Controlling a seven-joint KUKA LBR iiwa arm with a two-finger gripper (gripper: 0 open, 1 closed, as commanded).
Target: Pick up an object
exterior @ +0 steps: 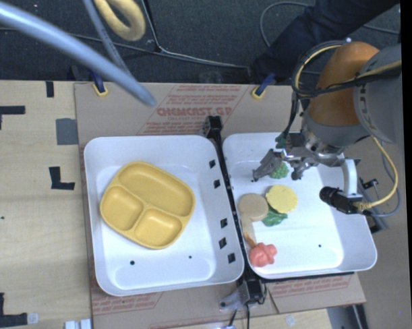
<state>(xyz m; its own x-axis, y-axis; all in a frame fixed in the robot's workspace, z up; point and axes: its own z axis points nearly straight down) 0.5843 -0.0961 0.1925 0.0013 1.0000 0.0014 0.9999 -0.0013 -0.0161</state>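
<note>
My gripper (278, 172) hangs over the back of the right bin (344, 247), with the orange-banded arm reaching in from the right. Its two dark fingers (263, 169) are spread apart, so it is open. A small green object (281, 170) shows in the gap between them, and I cannot tell whether they touch it. Just in front lie a yellow disc (283, 197), a beige round piece (253, 207) and a green leafy piece (274, 219). A pink-red object (262, 254) rests near the bin's front left, beside a thin orange stick (248, 234).
The left bin (115, 271) holds a yellow divided plate (147, 204). A black divider (224, 193) runs between the bins. A dark cable connector (339, 199) and yellow cabling hang off the arm over the right bin's right side.
</note>
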